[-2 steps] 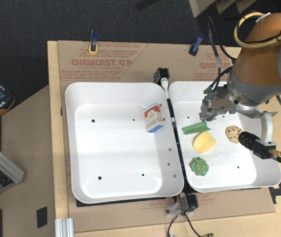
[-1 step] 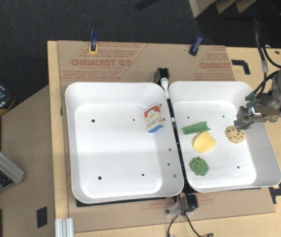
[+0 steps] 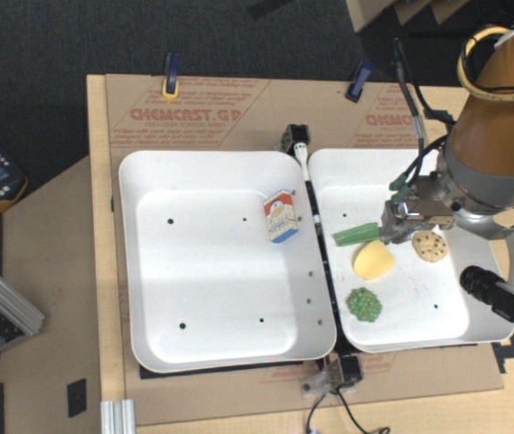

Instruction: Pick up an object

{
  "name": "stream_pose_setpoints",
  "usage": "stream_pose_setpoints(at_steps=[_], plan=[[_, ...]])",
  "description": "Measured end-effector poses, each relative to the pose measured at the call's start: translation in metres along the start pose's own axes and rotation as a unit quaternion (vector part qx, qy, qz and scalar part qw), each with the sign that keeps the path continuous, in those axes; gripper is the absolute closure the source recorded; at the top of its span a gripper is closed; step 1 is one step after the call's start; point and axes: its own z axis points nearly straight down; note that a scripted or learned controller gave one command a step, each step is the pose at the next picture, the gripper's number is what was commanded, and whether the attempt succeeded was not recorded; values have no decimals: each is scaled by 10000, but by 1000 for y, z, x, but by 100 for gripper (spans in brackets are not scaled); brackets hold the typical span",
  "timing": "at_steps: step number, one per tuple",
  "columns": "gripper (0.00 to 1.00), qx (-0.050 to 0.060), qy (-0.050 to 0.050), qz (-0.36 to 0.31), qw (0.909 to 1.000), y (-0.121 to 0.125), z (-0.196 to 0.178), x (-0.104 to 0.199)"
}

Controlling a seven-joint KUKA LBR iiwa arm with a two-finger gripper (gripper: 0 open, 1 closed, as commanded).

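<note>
My gripper [image 3: 398, 230] hangs low over the right bin [image 3: 401, 331], at the right end of a long green pod [image 3: 354, 235]. Whether it touches the pod is unclear. Just below the gripper lies a yellow lemon-like fruit [image 3: 373, 261]. A round speckled cookie [image 3: 430, 245] rests to the gripper's right. A green broccoli piece [image 3: 363, 304] sits nearer the bin's front. In the left bin [image 3: 211, 333], a small red, white and blue carton [image 3: 280, 216] lies near the right wall.
The two bins meet along a dark seam [image 3: 318, 242] in the middle. The cardboard base [image 3: 238, 107] runs under both, with blue clips [image 3: 172, 67] at its far edge. The arm's grey and orange body [image 3: 496, 125] looms over the right bin's far right corner.
</note>
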Motion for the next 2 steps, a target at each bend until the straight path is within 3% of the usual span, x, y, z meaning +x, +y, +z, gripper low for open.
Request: stream_pose_setpoints(at_steps=[1, 2], plan=[[100, 2, -20, 62, 10000, -1, 8, -50], [100, -36, -13, -3, 10000, 31, -20, 33]])
